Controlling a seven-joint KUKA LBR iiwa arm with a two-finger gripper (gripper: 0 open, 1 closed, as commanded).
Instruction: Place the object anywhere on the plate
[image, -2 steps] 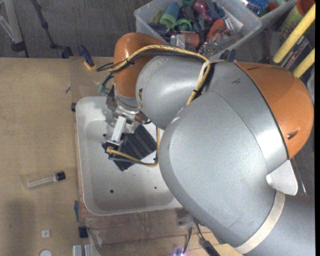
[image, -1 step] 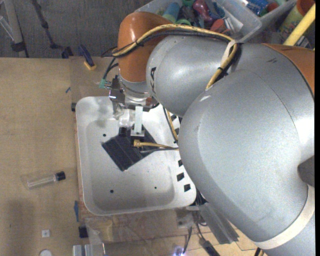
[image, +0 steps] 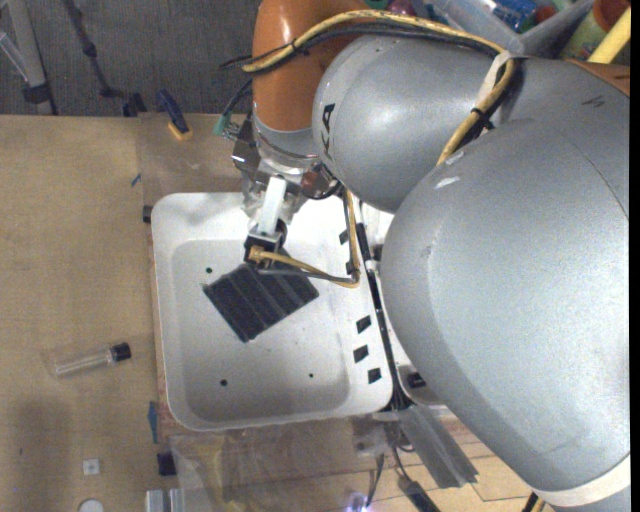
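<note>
A black ribbed rectangular slab (image: 260, 298) sits at a diagonal in the middle of the left white bin (image: 190, 390). My gripper (image: 283, 200) hangs over the bin's far side, just above the slab's upper right corner. The wrist and orange band rise behind it. The arm's grey bulk covers whatever sits between the gripper and the slab, so I cannot tell whether they touch. No other loose object is visible inside the bin.
My arm hides most of the right bin. A clear vial with a black cap (image: 88, 358) lies on the wooden bench left of the bins. A blue clamp (image: 175, 117) sits at the back. Small black clips (image: 365, 350) line the wall between the bins.
</note>
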